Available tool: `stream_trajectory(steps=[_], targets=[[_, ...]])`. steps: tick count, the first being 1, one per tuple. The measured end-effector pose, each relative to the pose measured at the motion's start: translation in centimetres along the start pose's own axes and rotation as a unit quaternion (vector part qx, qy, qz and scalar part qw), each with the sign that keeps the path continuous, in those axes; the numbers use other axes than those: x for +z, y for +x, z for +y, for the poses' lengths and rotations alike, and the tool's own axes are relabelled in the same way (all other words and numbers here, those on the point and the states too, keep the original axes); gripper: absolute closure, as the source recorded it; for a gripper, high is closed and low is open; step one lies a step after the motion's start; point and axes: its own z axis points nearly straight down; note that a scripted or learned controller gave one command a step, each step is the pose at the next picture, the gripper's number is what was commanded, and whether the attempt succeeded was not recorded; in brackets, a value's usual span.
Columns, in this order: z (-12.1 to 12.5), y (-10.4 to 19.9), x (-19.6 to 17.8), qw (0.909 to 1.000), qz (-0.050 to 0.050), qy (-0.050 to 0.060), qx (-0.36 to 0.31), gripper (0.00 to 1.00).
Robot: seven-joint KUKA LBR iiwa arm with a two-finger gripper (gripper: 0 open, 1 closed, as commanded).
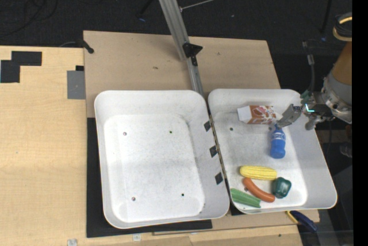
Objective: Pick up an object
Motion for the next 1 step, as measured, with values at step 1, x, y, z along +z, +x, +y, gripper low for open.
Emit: stream_trajectory(steps=[1], targets=[[0.10, 0.00, -0.26, 1.0000, -0.001, -0.002, -0.001, 0.00]])
